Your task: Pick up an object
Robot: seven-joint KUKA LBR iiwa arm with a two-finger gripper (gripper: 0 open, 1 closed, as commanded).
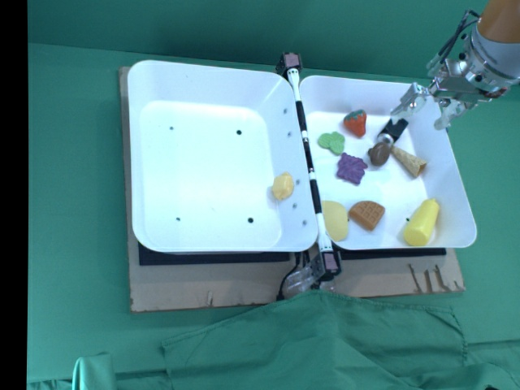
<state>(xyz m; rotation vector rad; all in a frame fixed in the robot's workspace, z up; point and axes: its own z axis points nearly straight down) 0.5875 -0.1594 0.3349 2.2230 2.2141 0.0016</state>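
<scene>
My gripper (445, 104) hangs over the far right rim of the right bin (455, 189), above the toys and with nothing seen in it. Below and left of it lie a brown-scooped ice cream cone (398, 157) and a red strawberry (354, 123). A green clover shape (331, 143) and a purple bunch of grapes (352, 168) sit nearer the divider. Along the near side are a pale yellow slice (335, 220), an orange waffle piece (367, 214) and a yellow cylinder (422, 223). A small yellow piece (283, 187) lies in the left bin (162, 88).
A black-and-white rod (307, 157) runs along the seam between the two bins. Both bins rest on a cardboard sheet (195, 291) on the green bench. Rumpled green cloth (325, 340) lies in front.
</scene>
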